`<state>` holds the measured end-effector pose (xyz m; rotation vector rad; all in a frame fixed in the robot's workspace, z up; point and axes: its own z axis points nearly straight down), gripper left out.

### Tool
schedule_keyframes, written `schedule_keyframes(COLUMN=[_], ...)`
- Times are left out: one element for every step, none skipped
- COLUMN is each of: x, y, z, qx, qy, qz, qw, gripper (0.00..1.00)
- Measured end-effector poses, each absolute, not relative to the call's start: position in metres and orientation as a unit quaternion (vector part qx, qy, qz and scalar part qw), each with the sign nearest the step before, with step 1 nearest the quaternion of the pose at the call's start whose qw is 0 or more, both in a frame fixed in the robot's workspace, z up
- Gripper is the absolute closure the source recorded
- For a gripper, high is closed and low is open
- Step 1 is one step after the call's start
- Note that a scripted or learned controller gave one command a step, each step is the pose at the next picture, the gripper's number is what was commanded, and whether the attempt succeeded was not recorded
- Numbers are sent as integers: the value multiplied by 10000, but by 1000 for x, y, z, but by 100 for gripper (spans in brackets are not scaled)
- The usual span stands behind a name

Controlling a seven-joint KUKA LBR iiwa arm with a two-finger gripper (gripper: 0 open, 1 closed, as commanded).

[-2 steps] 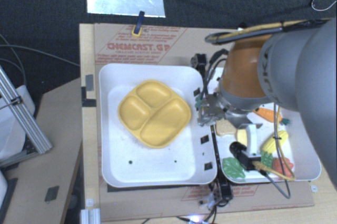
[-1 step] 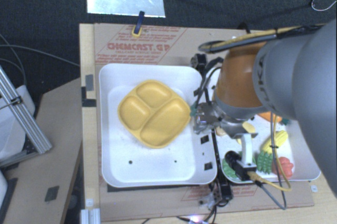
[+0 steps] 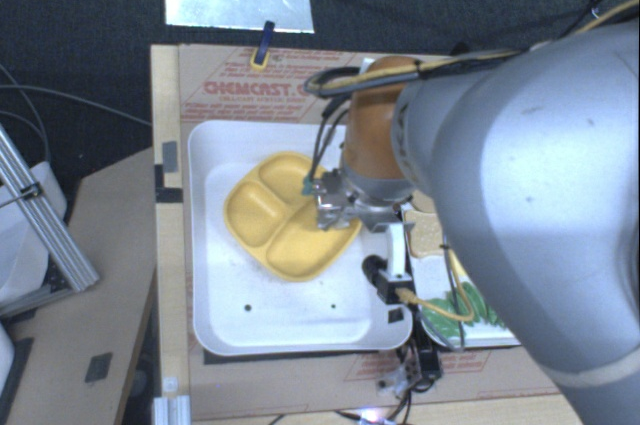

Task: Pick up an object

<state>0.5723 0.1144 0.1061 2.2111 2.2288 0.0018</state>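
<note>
The arm (image 3: 520, 203) blocks most of the right bin (image 3: 500, 338), leaving just a corner strip with something green and yellow (image 3: 462, 308) I can't name. The gripper (image 3: 335, 208) covers the yellow tray's (image 3: 275, 218) right edge, its fingers lost in the metal. The arm runs off the right edge

A bulky, smooth grey arm (image 3: 520, 203) carries an orange wrist band (image 3: 372, 128) and looping black cables (image 3: 325, 118).

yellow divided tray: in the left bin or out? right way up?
In, right way up. The yellow tray lies inside the left bin, its compartments facing the camera. The gripper covers its right edge.
</note>
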Motion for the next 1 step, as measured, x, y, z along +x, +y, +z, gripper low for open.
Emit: schedule_keyframes(x=[521], y=[94], z=[245], qx=[7061], qy=[7080], qz=[45], qw=[22], gripper=[100])
